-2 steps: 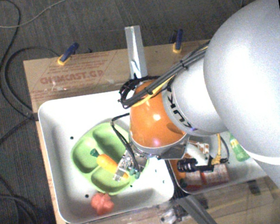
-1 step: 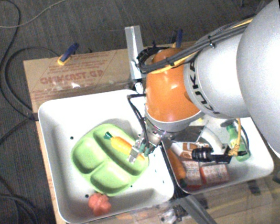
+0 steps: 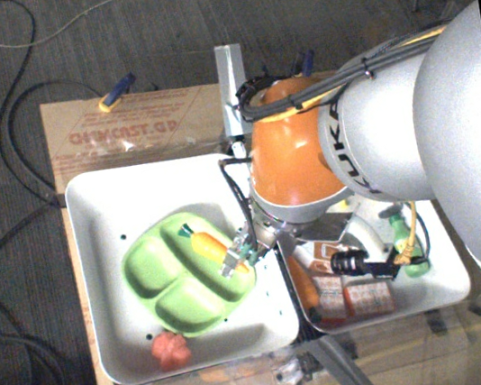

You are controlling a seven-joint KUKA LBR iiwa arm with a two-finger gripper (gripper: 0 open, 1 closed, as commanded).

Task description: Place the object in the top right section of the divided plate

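Hand (image 3: 236,259) hangs low at the right rim of the light-green plastic plate w/ three sections (image 3: 148,268), its tip right at the lower-right end of the orange carrot-shaped toy w/ a green top (image 3: 204,242). We can't tell how far the hand is open, nor whether it has hold of the carrot toy; that spot is too small and partly masked by the wrist. The carrot toy lies slantwise in the plate's top right section, green end pointing up-left toward the plate's middle ridge.

The plate rests in the left shallow white bin (image 3: 95,248), approx. mid-bin. Below the plate, near its bottom edge but apart from it, we see a pink lumpy thing (image 3: 169,349) on the bin floor. Right of the plate, past the divider, the second white bin (image 3: 452,284) holds a red-brown printed box (image 3: 357,297) and a green bottle-like item (image 3: 413,259). Above the plate, a brown cardboard sheet (image 3: 139,131) w/ a blue clip (image 3: 117,91) at its top edge. The grey arm w/ orange band (image 3: 294,155) looms over the plate's right side.
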